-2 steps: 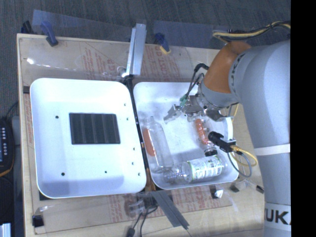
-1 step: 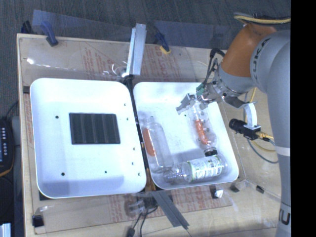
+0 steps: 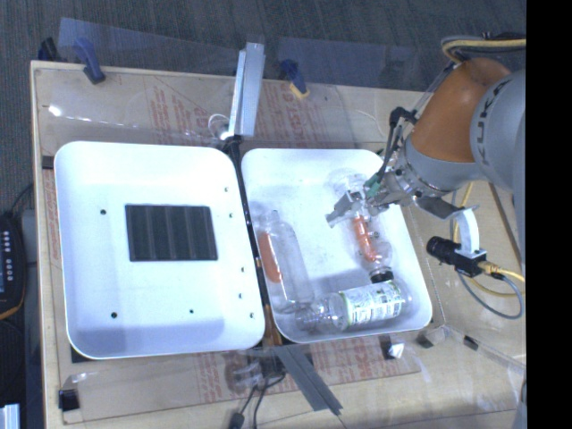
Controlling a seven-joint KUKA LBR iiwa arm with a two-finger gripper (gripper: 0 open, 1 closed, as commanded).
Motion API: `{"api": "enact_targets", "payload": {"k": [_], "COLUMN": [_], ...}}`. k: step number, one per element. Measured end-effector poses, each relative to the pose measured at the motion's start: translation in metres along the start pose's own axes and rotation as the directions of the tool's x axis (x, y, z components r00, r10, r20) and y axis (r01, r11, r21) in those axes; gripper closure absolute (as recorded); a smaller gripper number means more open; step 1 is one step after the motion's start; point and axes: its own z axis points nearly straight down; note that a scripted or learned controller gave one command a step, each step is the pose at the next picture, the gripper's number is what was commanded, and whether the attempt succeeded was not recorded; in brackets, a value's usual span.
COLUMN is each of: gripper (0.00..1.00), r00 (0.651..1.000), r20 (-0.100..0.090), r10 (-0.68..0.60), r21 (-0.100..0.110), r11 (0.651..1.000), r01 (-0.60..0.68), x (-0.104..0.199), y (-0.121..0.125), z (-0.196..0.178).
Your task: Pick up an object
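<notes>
Left: a shallow white bin (image 3: 147,244) with a dark ribbed rectangular panel (image 3: 171,232) on its floor. A grey upright bar (image 3: 245,88) stands at the far end of the seam between the two bins, with blue clamps (image 3: 90,63) on the far edge of the bench.

Centre-right: the right-hand white bin (image 3: 308,172) contains three clear plastic bottles. One bottle with an orange label (image 3: 279,259) lies along the bin's left wall. A second, with a white and green label (image 3: 362,305), lies across the near wall. A third bottle with an orange label (image 3: 368,239) lies in the right half of the bin.

Right: the arm reaches in over the bin's right rim. Its gripper (image 3: 356,204) sits low at the far end of the third bottle; whether the jaws are open, or grasp anything, cannot be told.
</notes>
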Motion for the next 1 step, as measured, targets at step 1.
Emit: {"api": "enact_targets", "payload": {"k": [1], "gripper": [0.00], "r00": [0.995], "r20": [-0.002], "r10": [-0.102], "r21": [0.002], "r11": [0.995], "r01": [0.102], "x": [-0.0005], "y": [0.0080], "z": [0.0132]}}
